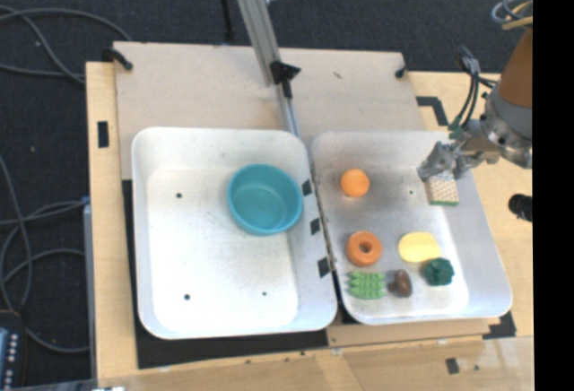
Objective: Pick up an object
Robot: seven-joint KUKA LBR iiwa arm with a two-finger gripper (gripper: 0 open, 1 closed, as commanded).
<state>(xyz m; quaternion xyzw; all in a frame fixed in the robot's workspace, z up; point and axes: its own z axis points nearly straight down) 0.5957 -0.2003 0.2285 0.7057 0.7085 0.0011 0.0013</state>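
bench (206, 84): light wooden top, standing on dark carpet. a paler board covers its far half, with black clips at that board's far-left and far-right corners. two shallow white bins rest directly on the bench, side by side and touching along their inner edges. the left bin (161, 228) sits toward the bench's left edge; the right bin (475, 237) reaches close to the right edge and is turned slightly off square. a black mat shows beneath both bins along the near edge. a slanted aluminium rail (256, 17) meets the bench at mid far side, between the bins. black tape marks lie near the far-right corner and along the near edge.
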